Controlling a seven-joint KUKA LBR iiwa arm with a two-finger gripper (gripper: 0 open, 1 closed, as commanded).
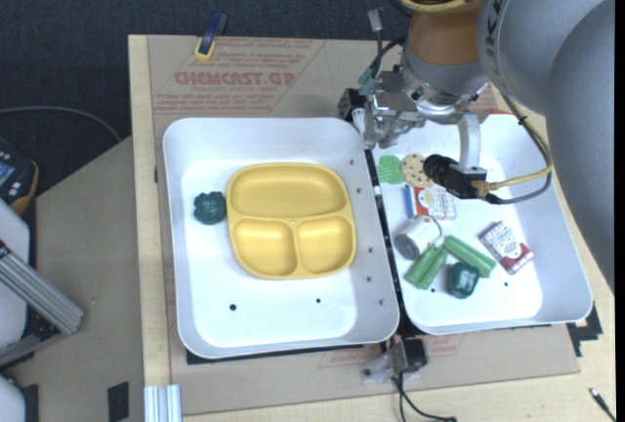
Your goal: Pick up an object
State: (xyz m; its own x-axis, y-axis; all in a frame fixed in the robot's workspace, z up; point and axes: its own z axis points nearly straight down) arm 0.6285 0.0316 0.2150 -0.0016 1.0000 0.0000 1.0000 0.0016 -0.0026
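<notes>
While no single object has been singled out yet, the likeliest candidates sit in the right bin (562,244): a pale green round piece (391,168) and a spotted cookie-like disc (414,168) near its top left corner, a small red and white packet (432,204) just below them, a grey cylinder (411,237), two green blocks (447,259) lying crossed, a dark green lump (462,280) touching them, and a red and white carton (506,245) off to the right. The gripper (389,122) hangs above the divide between the bins, close to the pale green piece, and nothing can be seen between the jaws; whether they are wide or narrow I cannot tell, as the wrist hides them. Across the divide, the left bin (186,215) holds a yellow divided plate (291,218) and a small dark green object (209,207) just beside it. Both bins rest on a cardboard-covered counter (244,68). From here, the risks look plain: a descent this near the rim could strike the bin wall, and the crowded items could let the jaws nudge one aside or pinch two together.
</notes>
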